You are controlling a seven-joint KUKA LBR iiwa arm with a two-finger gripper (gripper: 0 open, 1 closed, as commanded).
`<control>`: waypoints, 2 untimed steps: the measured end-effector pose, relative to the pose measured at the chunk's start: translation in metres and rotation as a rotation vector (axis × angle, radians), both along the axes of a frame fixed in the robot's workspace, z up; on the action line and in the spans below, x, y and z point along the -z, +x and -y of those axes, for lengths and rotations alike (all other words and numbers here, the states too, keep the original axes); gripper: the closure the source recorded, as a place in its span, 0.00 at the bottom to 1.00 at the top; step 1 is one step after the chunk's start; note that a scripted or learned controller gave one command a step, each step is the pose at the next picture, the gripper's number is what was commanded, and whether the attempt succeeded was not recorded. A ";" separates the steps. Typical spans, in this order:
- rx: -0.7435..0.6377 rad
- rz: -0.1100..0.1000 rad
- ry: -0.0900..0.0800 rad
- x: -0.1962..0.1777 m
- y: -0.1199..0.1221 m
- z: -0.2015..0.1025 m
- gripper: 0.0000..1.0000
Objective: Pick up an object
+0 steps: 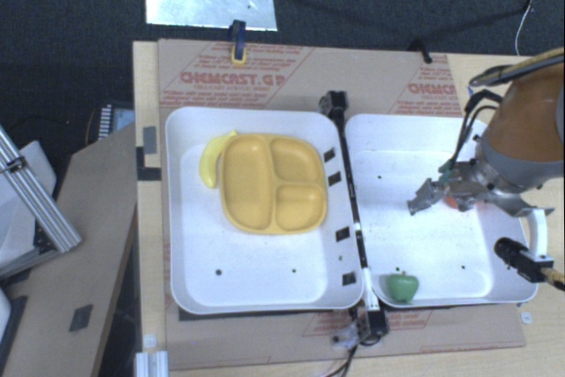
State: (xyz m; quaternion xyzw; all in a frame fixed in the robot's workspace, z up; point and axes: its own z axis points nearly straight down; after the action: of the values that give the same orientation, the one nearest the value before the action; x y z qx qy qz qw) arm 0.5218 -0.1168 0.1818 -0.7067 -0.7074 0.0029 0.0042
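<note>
A: Green apple (403,286) is sitting in right bin's (388,146) near-left corner; gripper (424,199) hovering farther right. Jaws' state: cannot tell.
B: Advising centring overhead before descending.

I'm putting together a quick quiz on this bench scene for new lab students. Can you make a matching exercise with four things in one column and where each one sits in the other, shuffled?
Things:
1. yellow divided tray
2. banana
3. green apple
4. claw

Places:
A. near front left corner of the right bin
B. over the middle of the right bin
C. middle of the left bin
D. left bin, tucked at the tray's left edge

Pairs: 1-C, 2-D, 3-A, 4-B
</note>
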 end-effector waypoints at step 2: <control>0.000 0.007 -0.001 0.037 0.003 0.001 0.00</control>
State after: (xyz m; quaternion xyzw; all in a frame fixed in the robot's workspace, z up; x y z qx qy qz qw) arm 0.5248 -0.1175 0.1450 -0.7069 -0.7074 0.0006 0.0013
